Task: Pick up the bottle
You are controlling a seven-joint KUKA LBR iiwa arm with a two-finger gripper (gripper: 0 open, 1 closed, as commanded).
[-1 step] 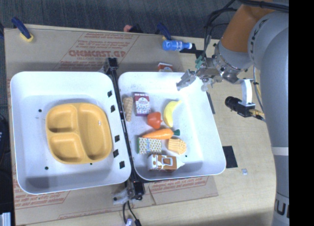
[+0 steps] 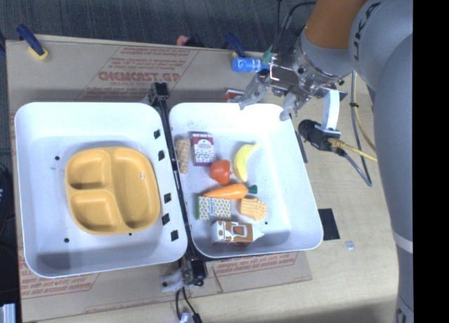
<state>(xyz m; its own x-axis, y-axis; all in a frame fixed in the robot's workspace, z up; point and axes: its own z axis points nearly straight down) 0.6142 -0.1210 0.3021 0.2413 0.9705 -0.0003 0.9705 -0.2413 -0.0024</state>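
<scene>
Above the far rim of the right bin (image 2: 309,209), the end effector (image 2: 266,106) is being held with its two fingers spread apart, and nothing is being carried between them. No contact is being made with any item; the fingers are hanging over the bin's far edge, well apart from the things lying lower down in it.

Nothing in the right bin can be told for certain to be the bottle. The likeliest candidate is being taken to be the brown-and-white bottle (image 2: 235,232) lying on its side against the near wall of that bin, just in front of a green-and-white box (image 2: 214,207) and a ridged yellow cracker (image 2: 252,208). Between it and the end effector, a carrot (image 2: 226,191), a tomato (image 2: 220,170), a banana (image 2: 243,160) and a small red carton (image 2: 202,147) are being left untouched. A yellow divided plate (image 2: 112,188) is lying in the left bin (image 2: 28,174).

By this reading, the task is being judged as barely begun: no grasp is being made and nothing is being lifted. The whole of the reach across the bin, the descent, the closing and the lift is being left to do.
</scene>
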